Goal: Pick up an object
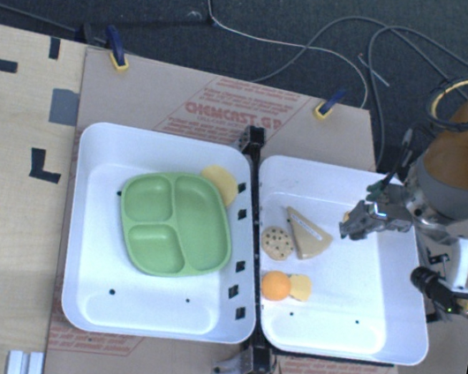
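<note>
The right bin (370, 331) holds a tan wedge-shaped piece (308, 236), a round speckled cookie (276, 243), an orange ball (276, 286) and a small yellow piece (299, 287) beside the ball. My gripper (358, 223) hangs over the right bin's upper right part, to the right of the wedge and apart from it. Nothing shows between its fingers. In the left bin (90, 291) lies a green divided plate (175, 223), with a pale yellow object (221, 183) at its upper right rim.
A black divider (249, 229) runs between the two bins. Cables (349, 41) trail across the dark floor behind the bench. Blue and yellow clamps (116, 52) hold the cardboard sheet at its back edge. The arm's grey body (455, 176) stands at the right.
</note>
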{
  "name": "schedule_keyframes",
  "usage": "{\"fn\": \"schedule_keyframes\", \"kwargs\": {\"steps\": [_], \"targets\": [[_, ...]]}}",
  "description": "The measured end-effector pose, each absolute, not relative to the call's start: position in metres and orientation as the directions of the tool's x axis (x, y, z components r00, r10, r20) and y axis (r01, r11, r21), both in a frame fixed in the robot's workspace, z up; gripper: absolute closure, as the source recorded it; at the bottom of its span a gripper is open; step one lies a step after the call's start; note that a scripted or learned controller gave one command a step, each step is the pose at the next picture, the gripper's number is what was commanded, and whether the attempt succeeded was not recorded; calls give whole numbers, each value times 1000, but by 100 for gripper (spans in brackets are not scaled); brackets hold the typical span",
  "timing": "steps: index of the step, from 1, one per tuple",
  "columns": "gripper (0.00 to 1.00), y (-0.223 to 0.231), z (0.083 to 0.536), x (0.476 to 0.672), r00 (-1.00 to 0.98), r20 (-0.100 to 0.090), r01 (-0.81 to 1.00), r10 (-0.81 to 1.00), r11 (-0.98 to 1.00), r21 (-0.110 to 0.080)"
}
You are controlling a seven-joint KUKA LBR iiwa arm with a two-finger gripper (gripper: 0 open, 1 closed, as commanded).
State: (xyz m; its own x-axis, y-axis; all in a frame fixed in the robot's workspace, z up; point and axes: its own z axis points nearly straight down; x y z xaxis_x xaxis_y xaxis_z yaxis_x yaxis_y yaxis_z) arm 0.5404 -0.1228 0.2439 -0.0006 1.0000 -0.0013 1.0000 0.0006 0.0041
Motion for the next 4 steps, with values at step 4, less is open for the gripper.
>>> {"fn": "schedule_keyframes", "kwargs": {"steps": [4], "targets": [[100, 76, 223, 620, -3, -1, 1000, 1000, 3, -1]]}}
